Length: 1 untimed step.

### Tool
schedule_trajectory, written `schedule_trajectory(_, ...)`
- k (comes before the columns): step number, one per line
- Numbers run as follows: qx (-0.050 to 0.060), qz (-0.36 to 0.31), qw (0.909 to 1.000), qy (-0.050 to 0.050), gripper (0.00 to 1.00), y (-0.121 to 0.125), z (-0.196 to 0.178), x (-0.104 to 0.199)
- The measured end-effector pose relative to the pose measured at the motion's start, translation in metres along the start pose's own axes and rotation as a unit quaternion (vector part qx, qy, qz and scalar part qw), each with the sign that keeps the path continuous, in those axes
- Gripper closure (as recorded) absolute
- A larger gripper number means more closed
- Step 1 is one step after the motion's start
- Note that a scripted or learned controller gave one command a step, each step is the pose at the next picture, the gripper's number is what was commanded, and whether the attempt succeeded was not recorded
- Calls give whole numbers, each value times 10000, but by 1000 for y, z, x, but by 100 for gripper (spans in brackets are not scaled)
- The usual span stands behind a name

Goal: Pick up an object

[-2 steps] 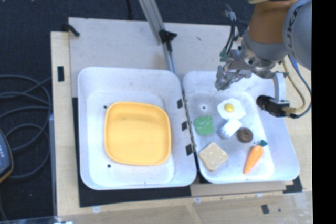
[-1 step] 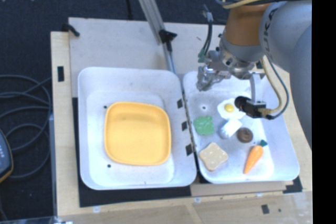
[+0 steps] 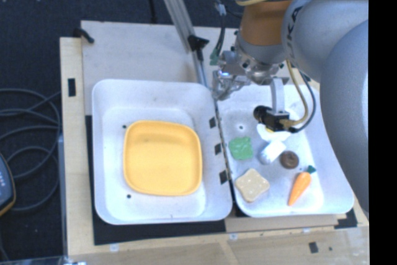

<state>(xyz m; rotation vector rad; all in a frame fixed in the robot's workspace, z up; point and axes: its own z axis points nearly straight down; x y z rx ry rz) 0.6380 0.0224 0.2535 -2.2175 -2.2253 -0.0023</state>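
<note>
Gripper (image 3: 224, 85) hangs at right white bin (image 3: 332, 186)'s top-left corner, finger state unclear; smooth orange plastic carrot (image 3: 299, 188), rough tan bread slice (image 3: 252, 185) below.

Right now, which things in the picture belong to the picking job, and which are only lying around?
For the job:
gripper
toy carrot
green piece
tan bread-like block
brown round piece
white and yellow object
right bin

Lying about:
yellow plate in the left bin
metal post
cables
</note>
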Motion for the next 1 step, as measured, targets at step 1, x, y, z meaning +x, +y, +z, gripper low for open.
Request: schedule_trajectory(1, 7, -1, 10000, -2, 100, 3, 10, 56)
